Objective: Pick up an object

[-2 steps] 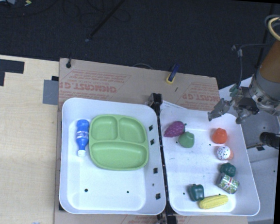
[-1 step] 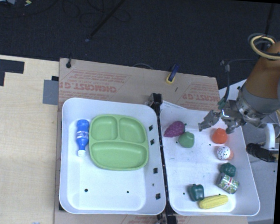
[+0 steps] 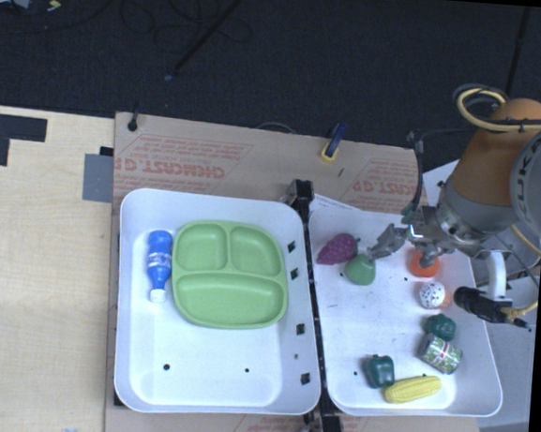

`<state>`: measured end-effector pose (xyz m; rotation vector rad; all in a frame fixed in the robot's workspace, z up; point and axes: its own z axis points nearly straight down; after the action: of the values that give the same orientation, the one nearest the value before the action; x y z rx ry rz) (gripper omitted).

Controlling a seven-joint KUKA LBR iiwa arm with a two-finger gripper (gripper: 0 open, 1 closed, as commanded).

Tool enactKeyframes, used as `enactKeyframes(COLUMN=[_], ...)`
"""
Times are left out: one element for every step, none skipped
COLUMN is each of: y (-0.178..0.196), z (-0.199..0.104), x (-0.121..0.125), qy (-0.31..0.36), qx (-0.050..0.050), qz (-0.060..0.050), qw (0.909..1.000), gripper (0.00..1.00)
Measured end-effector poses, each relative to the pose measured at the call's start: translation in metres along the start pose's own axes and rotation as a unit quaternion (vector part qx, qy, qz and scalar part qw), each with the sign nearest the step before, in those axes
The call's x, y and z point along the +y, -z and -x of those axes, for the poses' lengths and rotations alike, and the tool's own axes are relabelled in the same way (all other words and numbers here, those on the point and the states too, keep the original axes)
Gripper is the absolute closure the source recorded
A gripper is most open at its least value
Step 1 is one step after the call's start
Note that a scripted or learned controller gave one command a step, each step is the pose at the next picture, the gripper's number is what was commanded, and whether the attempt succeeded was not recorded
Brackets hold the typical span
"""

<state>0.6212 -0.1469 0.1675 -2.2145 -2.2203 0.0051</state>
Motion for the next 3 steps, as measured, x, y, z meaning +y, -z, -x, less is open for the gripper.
enactKeyframes(y=[-0.044,-0.083,-0.070], z=[-0.005,-0.008,-0.007], x=[0.001,0.001,0.002], qy=[0.001,0.002,0.001], qx=[0.000,0.000,0.000], qz=[0.000,0.000,0.001], qw=[1.0000,1.0000,1.0000], gripper=[0.00,0.00,1.00])
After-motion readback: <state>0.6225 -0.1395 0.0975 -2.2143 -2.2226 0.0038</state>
